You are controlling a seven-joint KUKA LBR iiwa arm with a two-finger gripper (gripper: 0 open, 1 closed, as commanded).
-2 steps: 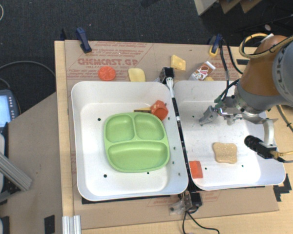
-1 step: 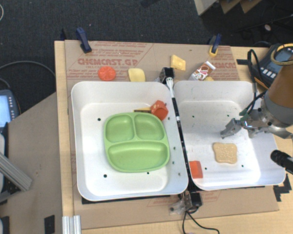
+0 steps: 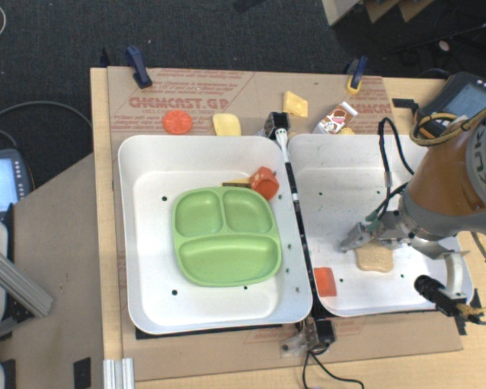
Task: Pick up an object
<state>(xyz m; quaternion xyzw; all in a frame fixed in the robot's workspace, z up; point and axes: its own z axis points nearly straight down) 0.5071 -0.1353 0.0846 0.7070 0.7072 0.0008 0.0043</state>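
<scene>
Your tool [image 3: 371, 237] sat low in the right bin [image 3: 340, 160], lower right of frame, just above the tan bread-like piece [image 3: 376, 258]. Couldn't tell you its grip state or whether it touched the piece. Orange block [image 3: 325, 280] lay at that bin's lower-left edge. Left bin [image 3: 138, 217] held the green divided tray [image 3: 226, 237].

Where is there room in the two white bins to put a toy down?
Most room: the back of the right white bin, behind the gripper and the tan bread-shaped piece. Its front corner has a small orange block. The left white bin is crowded: the green divided plate fills its middle, leaving bare strips at the left and front.
</scene>
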